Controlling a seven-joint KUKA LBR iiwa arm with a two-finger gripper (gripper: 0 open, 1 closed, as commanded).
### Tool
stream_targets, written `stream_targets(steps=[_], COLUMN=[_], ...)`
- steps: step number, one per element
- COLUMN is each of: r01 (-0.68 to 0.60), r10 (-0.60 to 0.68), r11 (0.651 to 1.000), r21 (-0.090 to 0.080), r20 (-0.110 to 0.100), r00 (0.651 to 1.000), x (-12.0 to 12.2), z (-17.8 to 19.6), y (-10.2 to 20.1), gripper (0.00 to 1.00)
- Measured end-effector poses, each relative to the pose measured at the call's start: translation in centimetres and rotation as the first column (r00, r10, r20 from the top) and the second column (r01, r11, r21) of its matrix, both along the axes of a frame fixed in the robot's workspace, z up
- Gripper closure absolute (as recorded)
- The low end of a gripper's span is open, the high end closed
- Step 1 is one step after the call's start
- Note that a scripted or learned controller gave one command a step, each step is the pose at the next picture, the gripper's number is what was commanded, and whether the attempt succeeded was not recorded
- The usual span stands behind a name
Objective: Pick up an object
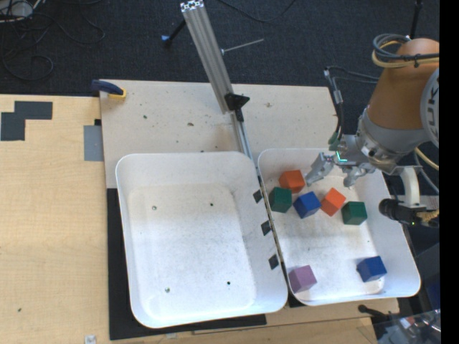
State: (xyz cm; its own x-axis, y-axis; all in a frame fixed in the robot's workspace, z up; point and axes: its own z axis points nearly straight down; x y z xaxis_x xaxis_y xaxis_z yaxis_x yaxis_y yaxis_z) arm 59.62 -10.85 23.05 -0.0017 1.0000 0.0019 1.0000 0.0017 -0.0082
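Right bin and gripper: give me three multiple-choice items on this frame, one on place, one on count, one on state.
1. Where do the blocks lie?
A. All in the left bin
B. All in the right bin
C. Split between both bins

2. How many blue blocks are there?
A. One
B. Two
C. Three

3. What do the gripper's fingers hold?
A. Nothing
B. A purple block
C. A blue block

Answers:
1 B: every block sits inside the right bin.
2 B: one blue block lies in the cluster, another blue block near the front corner.
3 A: the gripper stands spread above the cluster with nothing between its fingers; the purple block lies apart.
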Motion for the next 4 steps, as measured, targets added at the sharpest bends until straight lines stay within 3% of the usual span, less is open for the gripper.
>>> stream_targets(steps=[1,3,4], r01=[0.002,0.005,0.005], r10=[-0.002,-0.005,-0.005], r11=[1.000,1.000,1.000], r21=[-0.001,0.000,-0.001], r20=[0.005,-0.001,0.006], r00=[1.000,1.000,1.000], x=[0.1,-1.4,-1.3], z=[0.2,-9.9,-13.9], y=[-0.1,0.1,0.1], gripper=[0.00,0.00,0.00])
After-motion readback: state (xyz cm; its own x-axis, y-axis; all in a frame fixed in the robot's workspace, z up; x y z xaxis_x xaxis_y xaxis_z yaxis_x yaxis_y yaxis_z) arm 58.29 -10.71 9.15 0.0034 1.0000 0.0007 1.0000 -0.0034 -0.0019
